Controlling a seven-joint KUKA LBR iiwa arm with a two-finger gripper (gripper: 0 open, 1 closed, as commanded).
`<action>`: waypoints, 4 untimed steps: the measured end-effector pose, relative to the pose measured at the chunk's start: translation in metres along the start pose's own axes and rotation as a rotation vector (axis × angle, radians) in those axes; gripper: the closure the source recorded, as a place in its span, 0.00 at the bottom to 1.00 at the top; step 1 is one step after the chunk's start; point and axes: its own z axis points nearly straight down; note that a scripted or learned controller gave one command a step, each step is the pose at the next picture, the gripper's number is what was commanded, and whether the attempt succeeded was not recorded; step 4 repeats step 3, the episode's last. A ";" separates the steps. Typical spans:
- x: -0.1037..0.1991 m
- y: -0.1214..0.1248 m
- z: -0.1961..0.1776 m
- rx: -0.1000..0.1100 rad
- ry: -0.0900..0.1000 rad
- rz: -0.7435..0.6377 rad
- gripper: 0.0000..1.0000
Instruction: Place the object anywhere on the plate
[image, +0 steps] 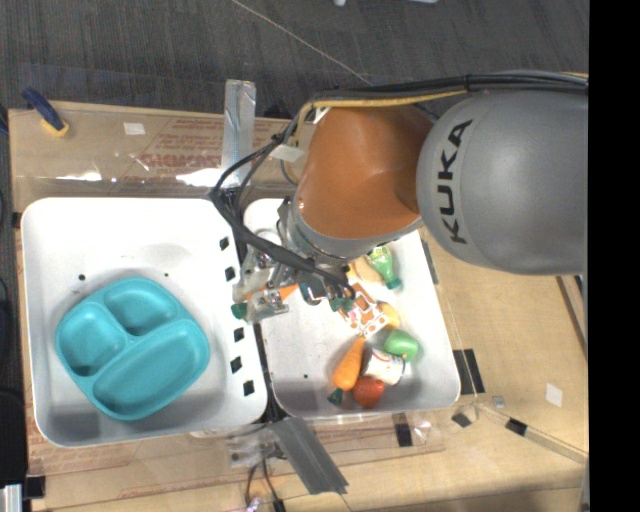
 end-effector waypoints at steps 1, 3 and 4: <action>-0.017 0.093 -0.036 -0.001 0.001 0.008 1.00; -0.046 0.130 -0.139 0.000 -0.006 -0.001 0.00; -0.046 0.130 -0.139 0.000 -0.006 -0.001 0.00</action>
